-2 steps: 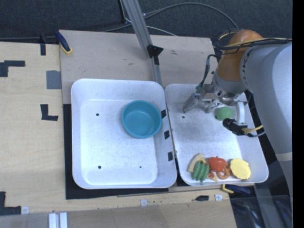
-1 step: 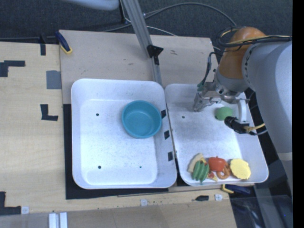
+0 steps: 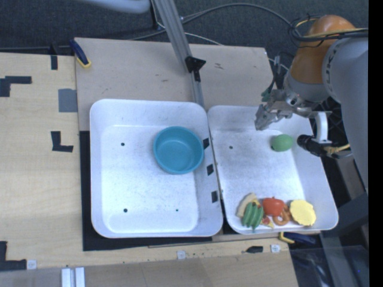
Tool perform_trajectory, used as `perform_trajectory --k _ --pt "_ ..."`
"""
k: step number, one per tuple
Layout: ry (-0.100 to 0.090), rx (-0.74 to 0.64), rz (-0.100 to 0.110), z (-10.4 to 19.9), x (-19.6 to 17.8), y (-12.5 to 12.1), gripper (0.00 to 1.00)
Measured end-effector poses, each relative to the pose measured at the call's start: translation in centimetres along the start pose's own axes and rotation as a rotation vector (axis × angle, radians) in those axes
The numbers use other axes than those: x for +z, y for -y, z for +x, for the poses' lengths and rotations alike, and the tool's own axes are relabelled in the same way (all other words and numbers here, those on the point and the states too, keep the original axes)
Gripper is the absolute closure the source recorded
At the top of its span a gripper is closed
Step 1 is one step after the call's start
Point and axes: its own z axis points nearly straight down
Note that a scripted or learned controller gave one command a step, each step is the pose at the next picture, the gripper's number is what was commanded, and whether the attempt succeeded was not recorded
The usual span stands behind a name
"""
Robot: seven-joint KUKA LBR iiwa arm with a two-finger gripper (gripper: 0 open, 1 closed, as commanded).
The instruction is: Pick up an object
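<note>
Nearest the camera, a cluster of toy food lies in the near corner of the right bin (image 3: pixel 311 178): a green piece (image 3: pixel 252 214) shaped like peppers or beans, a red piece (image 3: pixel 273 206) touching it, an orange ring (image 3: pixel 281 219) half tucked under the red one, and a yellow piece (image 3: pixel 303 212) just beside them against the bin's near wall. They are bunched together, which would leave the fingers little room to close on one without nudging its neighbours. The likelier target sits apart, farther up the same bin: a small green round object (image 3: pixel 282 142) lying alone on the white floor, with free space on all sides. The gripper (image 3: pixel 263 122) hangs just beside it, toward the bin's far end and slightly to the object's left in the view, not over it and not touching it. Its fingers point down and look close together, nothing between them. Judging from that, the grasp has not been made; the gripper would need to shift over the object and open before descending. The left bin (image 3: pixel 114 220) holds only a blue bowl (image 3: pixel 178 150), upright, near its middle, well apart from the arm. Both bins rest side by side on the wooden surface (image 3: pixel 36 190).
</note>
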Motion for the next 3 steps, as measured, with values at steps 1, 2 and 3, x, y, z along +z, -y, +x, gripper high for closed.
perform_trajectory --k 1,2,3 --pt "0.0 0.0 0.002 -0.2 -4.3 0.2 1.0" --pt "0.0 0.0 0.001 -0.1 -8.3 0.1 1.0" --pt "-0.002 -0.003 0.005 4.5 -7.3 0.0 1.0"
